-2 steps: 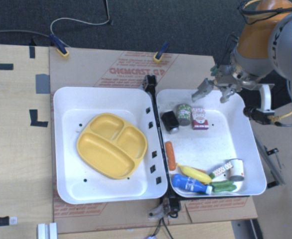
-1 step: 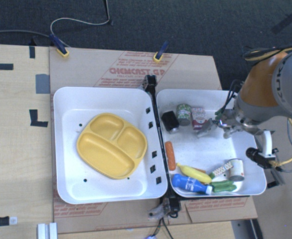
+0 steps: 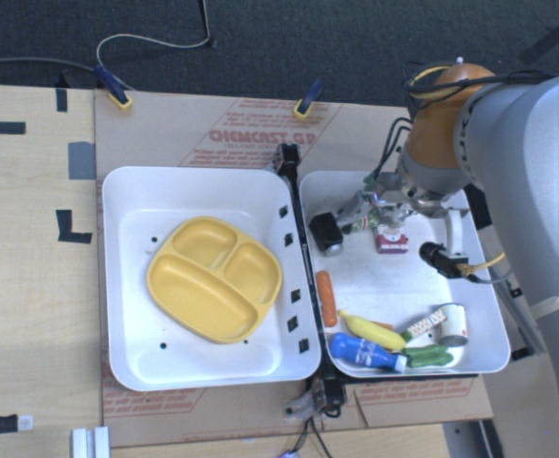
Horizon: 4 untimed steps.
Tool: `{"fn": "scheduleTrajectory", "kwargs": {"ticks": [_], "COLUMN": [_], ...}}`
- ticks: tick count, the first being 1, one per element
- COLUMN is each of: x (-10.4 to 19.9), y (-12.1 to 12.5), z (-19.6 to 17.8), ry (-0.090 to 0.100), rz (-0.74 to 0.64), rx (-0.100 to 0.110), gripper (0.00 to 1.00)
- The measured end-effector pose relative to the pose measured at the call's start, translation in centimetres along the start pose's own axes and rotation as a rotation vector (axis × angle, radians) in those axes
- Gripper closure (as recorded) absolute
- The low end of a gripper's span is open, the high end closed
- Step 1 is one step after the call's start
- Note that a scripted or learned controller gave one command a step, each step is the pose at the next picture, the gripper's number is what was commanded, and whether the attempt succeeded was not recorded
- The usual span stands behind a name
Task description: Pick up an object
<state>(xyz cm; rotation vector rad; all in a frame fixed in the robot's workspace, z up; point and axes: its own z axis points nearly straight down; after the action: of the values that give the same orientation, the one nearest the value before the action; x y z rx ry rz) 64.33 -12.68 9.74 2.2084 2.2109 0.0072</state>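
The small maroon-and-white block (image 3: pixel 391 242) lies alone on the bare floor of the right-hand white bin (image 3: pixel 399 289), in its far half. The grey arm's gripper (image 3: pixel 384 216) hangs just beyond it on the far side, almost over it, so the next move is probably a short drop. I cannot tell how wide the gripper stands. The orange stick (image 3: pixel 326 297), yellow banana (image 3: pixel 370 329) and blue bottle (image 3: pixel 363 351) crowd the near edge, well apart from the block.
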Motion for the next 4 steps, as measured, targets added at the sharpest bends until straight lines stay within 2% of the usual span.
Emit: {"fn": "scheduleTrajectory", "kwargs": {"ticks": [1,2,3,4], "x": [-0.5,0.5,-0.7,-0.7], "y": [3.1,3.1,-10.5,-10.4], "z": [0.4,0.4,0.7,-0.4], "ry": [0.007,0.001,0.003,0.002], "rz": [-0.003,-0.001,0.003,0.002], "rx": [-0.003,-0.005,0.005,0.001], "gripper": [0.0,0.0,0.0,1.0]}}
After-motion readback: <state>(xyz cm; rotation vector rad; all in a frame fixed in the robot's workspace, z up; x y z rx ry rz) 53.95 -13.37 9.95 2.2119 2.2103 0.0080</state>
